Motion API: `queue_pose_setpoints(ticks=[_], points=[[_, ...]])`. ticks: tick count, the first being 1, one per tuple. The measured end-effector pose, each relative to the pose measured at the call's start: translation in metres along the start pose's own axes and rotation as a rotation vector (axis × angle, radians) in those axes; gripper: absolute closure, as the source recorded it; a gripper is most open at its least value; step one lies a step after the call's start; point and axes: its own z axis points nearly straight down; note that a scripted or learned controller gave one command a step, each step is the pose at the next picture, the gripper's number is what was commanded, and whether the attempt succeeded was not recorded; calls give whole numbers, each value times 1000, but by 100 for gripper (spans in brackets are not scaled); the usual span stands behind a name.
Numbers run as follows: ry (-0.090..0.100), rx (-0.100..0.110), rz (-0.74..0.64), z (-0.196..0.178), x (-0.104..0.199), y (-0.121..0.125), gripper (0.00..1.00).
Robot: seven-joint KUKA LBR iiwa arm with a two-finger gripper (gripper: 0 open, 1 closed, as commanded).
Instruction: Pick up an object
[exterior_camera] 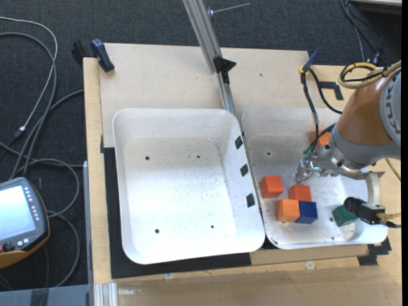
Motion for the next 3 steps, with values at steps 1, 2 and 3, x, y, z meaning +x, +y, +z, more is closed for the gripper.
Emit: queue_pose_setpoints(ticks=[1,2,3], points=[[0,-2,-2,1,1,2,0],[-35,-45,15,17,33,-24,0],[-35,-49,16,5,30,-22,100]])
